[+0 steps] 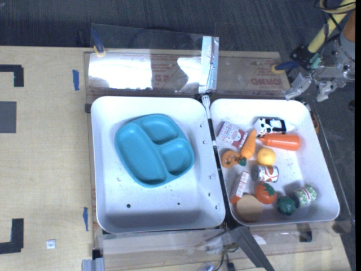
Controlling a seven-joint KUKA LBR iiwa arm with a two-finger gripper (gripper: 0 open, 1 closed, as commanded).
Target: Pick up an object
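Note:
The right bin [324, 168] holds several toy foods. Among them are a red-and-white carton [230, 132], a black-and-white item [271, 124], a long orange-red piece [280, 141], a carrot [248, 144], a yellow lemon [266, 156], a tomato [265, 192] and a tan bread piece [249, 208]. My gripper [311, 89] hangs beyond the bin's far right corner, above the bench edge. Its two fingers are spread apart with nothing between them, well away from the toys.
The left bin [107, 196] holds a blue divided plate [155, 148]. A clear panel [210, 64] stands upright behind the bins. A dark green toy [286, 205] and a green-white ball [306, 195] lie near the right bin's front wall.

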